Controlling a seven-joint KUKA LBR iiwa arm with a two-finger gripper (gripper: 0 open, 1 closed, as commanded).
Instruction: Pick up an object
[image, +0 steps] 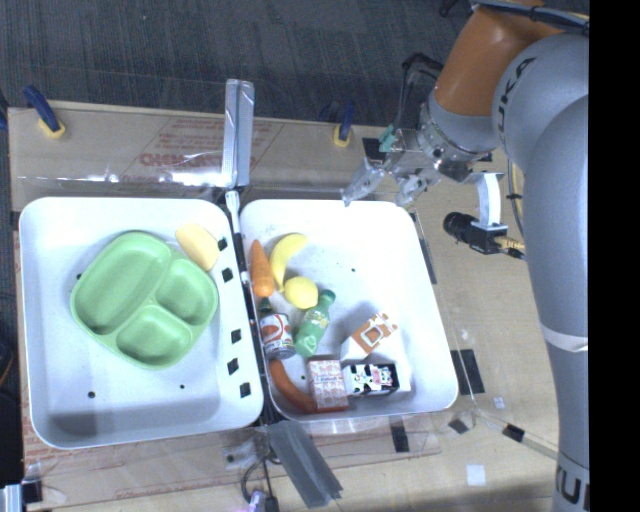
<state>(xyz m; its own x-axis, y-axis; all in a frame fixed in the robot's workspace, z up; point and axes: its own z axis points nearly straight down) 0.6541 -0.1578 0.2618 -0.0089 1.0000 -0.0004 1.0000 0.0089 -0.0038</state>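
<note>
Seen from above at a slant, the grey arm (545, 150) with its orange band reaches in from the right, its pincer (385, 185) hanging over the far rim of the right bin (400, 235). The two fingers stand spread apart with nothing between them, clear of everything in the bin.

The objects crowd the left and near parts of that bin. A carrot (261, 268) lies along the left wall, its long axis running far to near. Just beside it a banana (286, 252) curves from far right toward near left, touching a lemon (300, 292) at its near end. A green bottle (314, 322) lies tilted, cap pointing far and right. A small can (276, 334) rests just left of it. Near the front rim a sausage (288, 388) curves along the wall, beside a pink-patterned packet (327, 384) and a black-and-white carton (372, 378), with an orange-and-white carton (373, 332) just beyond.

In the left bin (60, 400) sits a green divided plate (145, 298), with a pale yellow piece (198, 245) touching its far right edge. Both bins rest on the brown surface (300, 140).
</note>
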